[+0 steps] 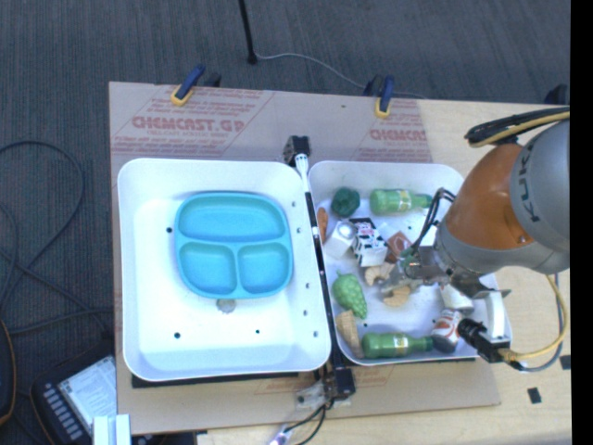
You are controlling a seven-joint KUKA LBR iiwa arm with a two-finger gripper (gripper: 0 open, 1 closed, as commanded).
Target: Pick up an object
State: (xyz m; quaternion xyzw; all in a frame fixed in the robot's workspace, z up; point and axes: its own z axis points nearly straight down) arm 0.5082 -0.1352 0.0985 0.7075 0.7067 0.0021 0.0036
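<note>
I'm seeing the gripper [400,274] hanging low in the right bin [419,169], toys crowding beneath it. I cannot tell its grip.

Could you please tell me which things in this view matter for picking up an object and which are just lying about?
For the job:
gripper
right bin
green bottles
dark green lump
light green lump

Lying about:
left bin
blue tray
clamps

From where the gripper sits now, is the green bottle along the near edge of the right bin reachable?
Probably yes. The green bottle lies uncovered on the bin floor, just below the gripper, with nothing stacked over it; the bin wall beside it may crowd a finger.
</note>
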